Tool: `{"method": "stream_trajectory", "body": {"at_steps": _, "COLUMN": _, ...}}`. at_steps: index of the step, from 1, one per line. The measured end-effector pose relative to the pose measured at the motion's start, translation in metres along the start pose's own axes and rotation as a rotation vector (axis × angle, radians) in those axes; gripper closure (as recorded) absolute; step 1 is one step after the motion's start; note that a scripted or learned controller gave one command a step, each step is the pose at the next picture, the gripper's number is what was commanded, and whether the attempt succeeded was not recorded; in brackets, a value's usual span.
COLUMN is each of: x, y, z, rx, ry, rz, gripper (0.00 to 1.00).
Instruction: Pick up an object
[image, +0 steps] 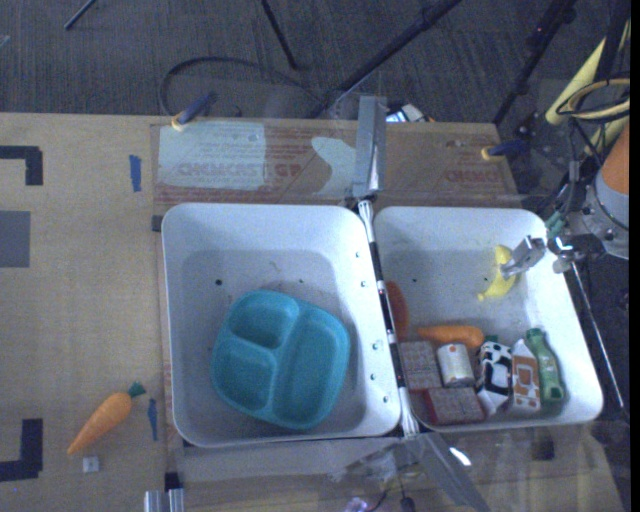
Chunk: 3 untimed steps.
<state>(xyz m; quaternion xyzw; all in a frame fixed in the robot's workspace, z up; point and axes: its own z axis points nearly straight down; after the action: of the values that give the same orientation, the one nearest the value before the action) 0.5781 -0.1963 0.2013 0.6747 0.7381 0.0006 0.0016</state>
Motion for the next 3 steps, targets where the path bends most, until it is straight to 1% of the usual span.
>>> {"method": "stream_trajectory", "body": {"at_steps": 1, "x": 0.083, "y": 0.004, "z": 0.114, "rx": -0.003, "ry": 0.0, "rz": -0.341, "gripper": 0.0}}
{"method": "stream_trajectory", "body": {"at_steps": 2, "x": 0.094, "y": -0.067, "z": 0.113, "rx": -0.006, "ry": 0.002, "rz": -0.192, "gripper": 0.0}}
{"method": "stream_trajectory", "body": {"at_steps": 3, "x": 0.093, "y": -0.065, "z": 0.102, "rx": -0.013, "ry": 0.0, "rz": -0.189, "gripper": 1.0}}
